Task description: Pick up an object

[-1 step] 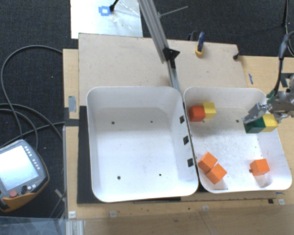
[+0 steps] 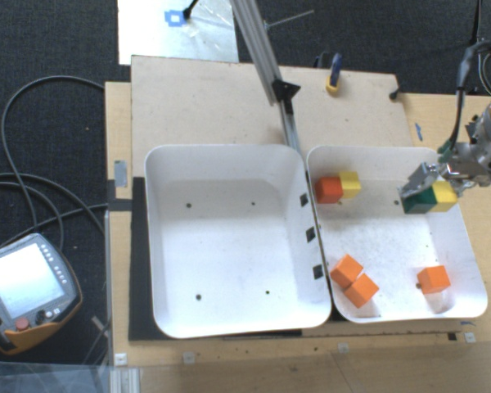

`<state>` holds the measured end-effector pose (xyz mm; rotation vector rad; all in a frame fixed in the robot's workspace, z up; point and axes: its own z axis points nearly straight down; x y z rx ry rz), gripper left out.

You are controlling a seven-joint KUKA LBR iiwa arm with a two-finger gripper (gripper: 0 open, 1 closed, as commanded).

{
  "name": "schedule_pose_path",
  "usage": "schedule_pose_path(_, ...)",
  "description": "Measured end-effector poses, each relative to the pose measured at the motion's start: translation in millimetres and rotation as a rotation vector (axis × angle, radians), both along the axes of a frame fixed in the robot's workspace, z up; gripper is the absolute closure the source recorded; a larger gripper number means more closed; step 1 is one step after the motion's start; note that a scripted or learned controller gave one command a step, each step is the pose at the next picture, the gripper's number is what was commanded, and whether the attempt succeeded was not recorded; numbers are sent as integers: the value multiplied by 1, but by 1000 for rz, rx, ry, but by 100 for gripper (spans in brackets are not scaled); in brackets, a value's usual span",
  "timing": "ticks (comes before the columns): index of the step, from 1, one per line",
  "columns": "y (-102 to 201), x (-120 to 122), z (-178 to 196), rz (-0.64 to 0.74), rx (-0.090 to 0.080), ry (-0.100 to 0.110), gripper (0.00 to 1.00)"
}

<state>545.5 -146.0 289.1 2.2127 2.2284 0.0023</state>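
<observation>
Hand (image 2: 425, 188) above right bin (image 2: 462, 256), far-right side, fingers clamped on green-and-yellow block (image 2: 431, 198). Block appears lifted off bin floor. Grip looks off-centre, near one end; risk: block pivots or slips free during any quick move.
</observation>
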Motion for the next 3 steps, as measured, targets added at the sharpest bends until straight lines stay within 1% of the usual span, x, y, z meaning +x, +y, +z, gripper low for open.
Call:
schedule_pose_path(1, -7, 61, -108, -1, 0, 6, 0)
schedule_pose_path(2, 7, 98, -158, -5, -3, -8, 0)
schedule_pose_path(3, 7, 99, -147, -1, -3, -9, 100)
